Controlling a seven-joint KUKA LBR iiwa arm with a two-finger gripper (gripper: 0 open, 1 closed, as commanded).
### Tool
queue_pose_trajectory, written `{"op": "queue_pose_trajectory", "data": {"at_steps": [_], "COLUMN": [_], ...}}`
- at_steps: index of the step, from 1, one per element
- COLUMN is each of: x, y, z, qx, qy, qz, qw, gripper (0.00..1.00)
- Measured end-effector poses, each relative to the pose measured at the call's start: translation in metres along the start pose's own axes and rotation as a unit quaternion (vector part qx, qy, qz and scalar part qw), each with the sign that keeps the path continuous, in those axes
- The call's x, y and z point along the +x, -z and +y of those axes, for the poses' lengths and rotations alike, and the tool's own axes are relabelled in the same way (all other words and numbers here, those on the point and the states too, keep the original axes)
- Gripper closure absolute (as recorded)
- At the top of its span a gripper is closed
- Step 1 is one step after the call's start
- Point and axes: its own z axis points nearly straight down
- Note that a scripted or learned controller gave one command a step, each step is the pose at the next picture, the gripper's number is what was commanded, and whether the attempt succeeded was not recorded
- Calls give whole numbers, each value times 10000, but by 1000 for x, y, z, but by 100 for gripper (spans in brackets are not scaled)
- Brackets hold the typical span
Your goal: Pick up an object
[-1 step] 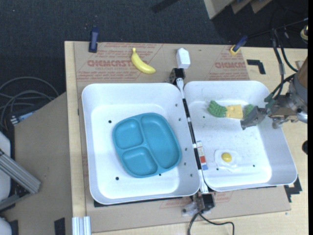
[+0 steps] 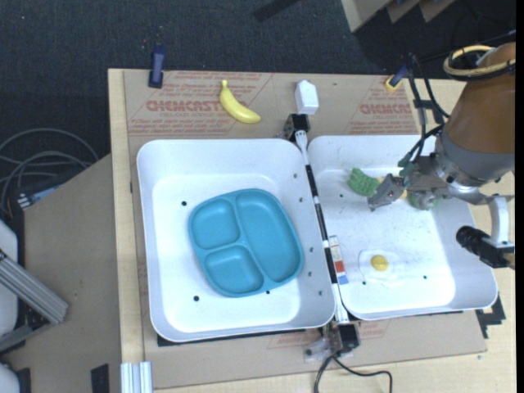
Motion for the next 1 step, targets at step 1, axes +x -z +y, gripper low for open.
{"op": "queue_pose_trajectory", "data": {"at_steps": [1], "x": [9], "y": [-121], "z": [40], "qx": [-16], "qy": [-1], "qz": [-6], "qw": [10000], "gripper": [0]}}
